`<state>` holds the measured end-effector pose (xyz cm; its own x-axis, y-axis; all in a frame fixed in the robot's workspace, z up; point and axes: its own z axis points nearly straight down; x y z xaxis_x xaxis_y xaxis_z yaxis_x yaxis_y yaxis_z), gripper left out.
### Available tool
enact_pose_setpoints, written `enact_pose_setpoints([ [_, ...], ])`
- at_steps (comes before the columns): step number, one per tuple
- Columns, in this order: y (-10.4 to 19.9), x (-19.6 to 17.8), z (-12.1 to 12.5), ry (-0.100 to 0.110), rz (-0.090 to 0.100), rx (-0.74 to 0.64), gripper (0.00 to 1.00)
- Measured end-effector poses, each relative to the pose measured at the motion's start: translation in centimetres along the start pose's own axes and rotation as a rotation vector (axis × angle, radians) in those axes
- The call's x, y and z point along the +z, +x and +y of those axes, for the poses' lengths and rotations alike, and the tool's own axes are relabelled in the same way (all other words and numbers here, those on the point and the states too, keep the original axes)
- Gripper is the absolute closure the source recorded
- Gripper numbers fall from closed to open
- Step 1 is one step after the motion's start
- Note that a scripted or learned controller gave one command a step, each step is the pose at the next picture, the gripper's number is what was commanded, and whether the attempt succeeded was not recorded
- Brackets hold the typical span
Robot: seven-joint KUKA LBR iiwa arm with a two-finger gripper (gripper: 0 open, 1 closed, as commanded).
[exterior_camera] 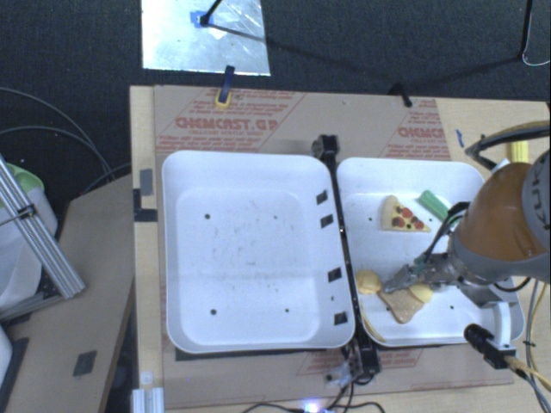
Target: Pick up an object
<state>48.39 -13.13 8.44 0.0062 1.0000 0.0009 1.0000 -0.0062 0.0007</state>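
i'm hovering the two-finger gripper (405,279) over a flat tan bread-like piece (401,305) in the right white bin (370,192). can't tell if the claw is gripping anything.

Both bins are showing plain white: the left bin (245,248) is carrying faint grey scuffing and small dark dots, and the right bin (379,183) is matching it. The pizza slice (401,216) is showing yellow with red spots. The green block (433,203) is showing 1 solid colour. The 2 pale yellow pieces (368,281) are lying beside a tan piece (401,306). The arm (508,218) is showing orange over grey. The surface (284,114) is showing brown with red lettering.
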Motion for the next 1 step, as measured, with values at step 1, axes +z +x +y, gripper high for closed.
enact_pose_setpoints([
  [1, -0.1, -1.66, 0.88, -0.019, -0.006, -0.007, 1.0],
])
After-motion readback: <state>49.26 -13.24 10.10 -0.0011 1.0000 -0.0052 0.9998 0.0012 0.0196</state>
